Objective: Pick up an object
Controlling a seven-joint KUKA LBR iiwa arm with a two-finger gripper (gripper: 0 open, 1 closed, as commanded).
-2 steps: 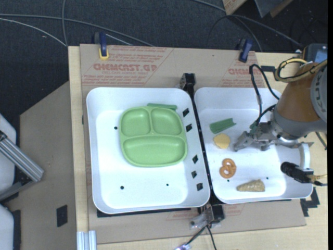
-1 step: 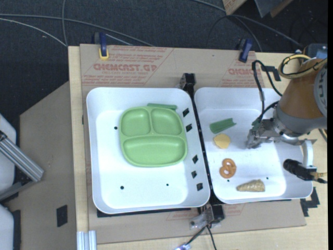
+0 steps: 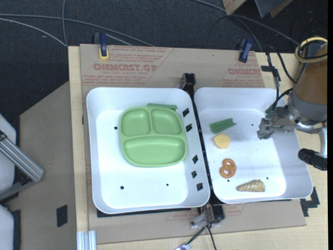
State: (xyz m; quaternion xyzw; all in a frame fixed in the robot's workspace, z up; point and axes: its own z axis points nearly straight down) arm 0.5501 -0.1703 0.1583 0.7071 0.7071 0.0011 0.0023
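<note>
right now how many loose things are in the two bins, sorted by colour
green: 3 - the divided green plastic plate, the flat green strip behind it, the green pod-shaped piece
yellow: 1 - the small yellow chunk
orange-brown: 1 - the pretzel-shaped piece
tan: 1 - the tan wedge-shaped piece
total: 6

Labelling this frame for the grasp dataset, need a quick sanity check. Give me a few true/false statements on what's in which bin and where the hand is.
1. The green three-compartment plastic plate lies in the left white bin. True.
2. The small brown pretzel-shaped ring sits on the plate. False: it lies on the right white bin's floor.
3. The hand is over the right bin. True.
4. The hand grips the yellow rounded piece. False: the piece lies apart, left of the hand.
5. The tan cone-shaped item lies near the right bin's front edge. True.
</note>
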